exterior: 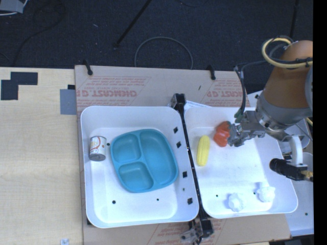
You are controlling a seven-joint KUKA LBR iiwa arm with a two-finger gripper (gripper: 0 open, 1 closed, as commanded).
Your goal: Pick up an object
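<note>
In the right bin [286, 200] my gripper [235, 136] hangs low over the upper middle of the floor, reaching in from the right. A red-orange round object [221, 133] lies right against the gripper's left side; whether it is held I cannot tell. A yellow corn cob [203, 150] lies to the left of that, near the divider between the bins. Two small white crumpled objects [235, 202] [265, 193] rest near the front edge of the right bin.
The left bin [97, 198] holds a blue divided plate [143, 160] in its middle and a small tin can [97, 148] on its side by the left wall. A black clamp bar [185, 152] runs between the bins.
</note>
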